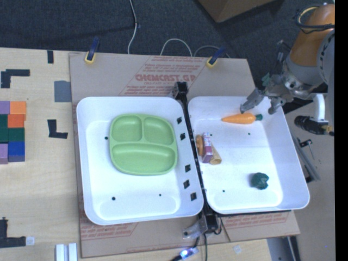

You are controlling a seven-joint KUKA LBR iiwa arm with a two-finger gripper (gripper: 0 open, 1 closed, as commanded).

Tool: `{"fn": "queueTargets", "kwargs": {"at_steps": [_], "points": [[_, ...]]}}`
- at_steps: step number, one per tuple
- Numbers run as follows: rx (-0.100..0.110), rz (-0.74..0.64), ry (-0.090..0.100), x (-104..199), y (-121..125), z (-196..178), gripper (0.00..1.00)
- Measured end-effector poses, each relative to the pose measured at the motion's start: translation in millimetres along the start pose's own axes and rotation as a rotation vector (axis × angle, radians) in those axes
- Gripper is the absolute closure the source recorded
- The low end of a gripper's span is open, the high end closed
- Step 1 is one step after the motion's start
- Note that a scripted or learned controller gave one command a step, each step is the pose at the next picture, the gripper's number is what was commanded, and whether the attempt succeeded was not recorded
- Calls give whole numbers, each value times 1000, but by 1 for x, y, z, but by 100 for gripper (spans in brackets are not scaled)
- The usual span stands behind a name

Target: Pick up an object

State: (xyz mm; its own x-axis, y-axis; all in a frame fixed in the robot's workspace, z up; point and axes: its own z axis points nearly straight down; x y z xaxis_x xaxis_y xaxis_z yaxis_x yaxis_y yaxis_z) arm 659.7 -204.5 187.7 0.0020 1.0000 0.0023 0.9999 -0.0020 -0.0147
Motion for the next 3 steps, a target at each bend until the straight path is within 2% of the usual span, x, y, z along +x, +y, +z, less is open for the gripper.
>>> {"fn": "queueTargets", "kwargs": {"at_steps": [1,3], "points": [[-13,-3,-3,1,2,-10,0],[-7,-3,-4,5,8,102,0]]}}
